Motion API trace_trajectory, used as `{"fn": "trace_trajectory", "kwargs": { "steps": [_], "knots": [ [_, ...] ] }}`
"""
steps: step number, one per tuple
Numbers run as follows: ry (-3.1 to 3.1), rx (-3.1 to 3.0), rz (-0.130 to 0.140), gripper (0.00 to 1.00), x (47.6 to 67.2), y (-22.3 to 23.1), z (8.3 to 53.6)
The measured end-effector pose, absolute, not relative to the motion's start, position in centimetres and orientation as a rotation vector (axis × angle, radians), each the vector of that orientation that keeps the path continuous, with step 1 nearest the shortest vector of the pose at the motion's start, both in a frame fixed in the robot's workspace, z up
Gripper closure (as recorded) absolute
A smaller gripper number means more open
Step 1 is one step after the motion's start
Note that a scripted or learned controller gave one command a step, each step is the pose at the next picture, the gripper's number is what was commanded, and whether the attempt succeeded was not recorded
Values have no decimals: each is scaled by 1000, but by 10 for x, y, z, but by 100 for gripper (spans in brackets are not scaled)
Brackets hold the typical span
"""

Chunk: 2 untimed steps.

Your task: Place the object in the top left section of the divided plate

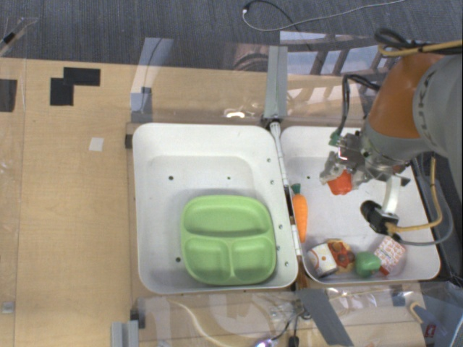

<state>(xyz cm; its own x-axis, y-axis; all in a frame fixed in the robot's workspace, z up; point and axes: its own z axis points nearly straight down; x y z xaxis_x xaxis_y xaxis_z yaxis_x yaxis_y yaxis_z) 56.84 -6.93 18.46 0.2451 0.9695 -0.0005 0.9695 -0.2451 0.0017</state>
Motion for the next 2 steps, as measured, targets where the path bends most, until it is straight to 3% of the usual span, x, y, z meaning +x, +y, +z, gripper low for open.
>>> {"fn": "trace_trajectory", "kwargs": {
  "steps": [1,2],
  "knots": [
    [1995,2426,4,100,487,-24,185],
    [1499,2762,2,100,487,42,184]
  ]
}}
